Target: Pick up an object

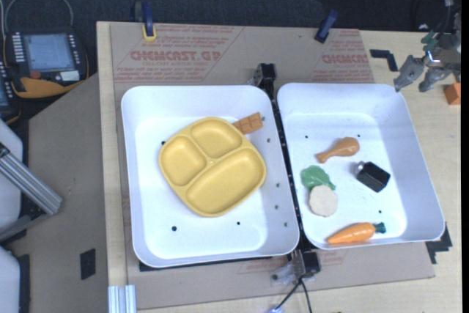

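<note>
The right bin [410, 121] holds several small items: a tan toy drumstick [338, 149], a black block [373, 177], a green leafy piece [314, 176] touching a beige round piece [322, 201], and an orange carrot [355, 232] near the front wall. In the left bin [139, 157] lies a yellow divided plate [212, 166], with a small brown cracker-like piece [249, 122] at its far right rim. My gripper [416, 77] hangs above the bench just beyond the right bin's far right corner, open, with nothing between its fingers.
Both bins rest on a brown cardboard sheet [220, 55] clamped at the back edge. A pendant with a screen [45, 59] lies off the bench at the far left. An orange block [453, 93] sits at the right edge near the gripper.
</note>
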Available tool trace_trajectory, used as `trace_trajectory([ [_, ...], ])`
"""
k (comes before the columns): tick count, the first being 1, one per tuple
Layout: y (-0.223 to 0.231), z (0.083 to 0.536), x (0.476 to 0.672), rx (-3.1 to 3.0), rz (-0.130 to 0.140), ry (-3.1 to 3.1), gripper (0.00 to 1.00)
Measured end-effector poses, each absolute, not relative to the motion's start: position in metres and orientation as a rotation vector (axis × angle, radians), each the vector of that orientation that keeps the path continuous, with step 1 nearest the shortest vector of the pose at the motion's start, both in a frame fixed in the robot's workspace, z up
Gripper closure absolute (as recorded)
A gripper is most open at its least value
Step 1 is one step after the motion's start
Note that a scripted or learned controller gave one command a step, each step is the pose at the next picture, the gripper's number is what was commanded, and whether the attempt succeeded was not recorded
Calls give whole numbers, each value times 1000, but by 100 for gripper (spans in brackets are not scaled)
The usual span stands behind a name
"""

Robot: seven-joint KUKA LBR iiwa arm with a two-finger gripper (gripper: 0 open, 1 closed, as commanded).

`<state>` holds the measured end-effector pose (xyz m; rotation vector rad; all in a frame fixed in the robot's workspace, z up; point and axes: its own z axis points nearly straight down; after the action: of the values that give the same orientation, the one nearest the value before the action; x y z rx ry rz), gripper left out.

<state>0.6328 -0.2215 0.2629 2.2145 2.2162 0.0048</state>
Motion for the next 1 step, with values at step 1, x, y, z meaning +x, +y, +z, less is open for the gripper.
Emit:
trace_trajectory([
  [1, -222, 291, 634, 2217, 3, 2218, 100],
])
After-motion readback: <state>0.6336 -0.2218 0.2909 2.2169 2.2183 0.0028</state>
